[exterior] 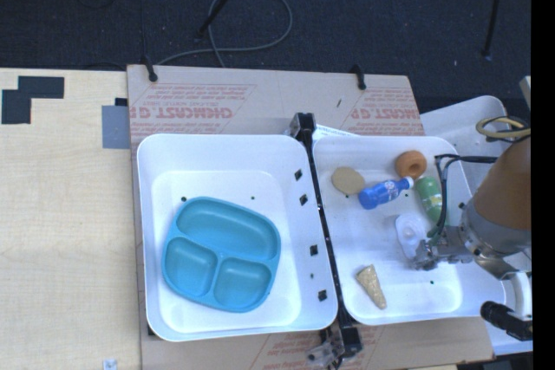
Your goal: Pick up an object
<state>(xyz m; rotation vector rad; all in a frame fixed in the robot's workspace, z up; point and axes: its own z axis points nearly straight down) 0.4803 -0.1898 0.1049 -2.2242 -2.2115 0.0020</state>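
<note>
The gripper (425,254) sits low in the right bin (451,299), just beside a small clear, whitish plastic object (409,231); whether its jaws are spread or pressed together cannot be told. Farther off lie a blue bottle (381,192), an orange ring (411,164), a tan oval piece (348,180) and a green object (427,193), with a cone (371,285) near the front.

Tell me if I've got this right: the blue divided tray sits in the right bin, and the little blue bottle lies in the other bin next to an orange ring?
Not quite. The camera view shows the blue divided tray in the left bin. The blue bottle lies in the right bin, beside the orange ring.
</note>
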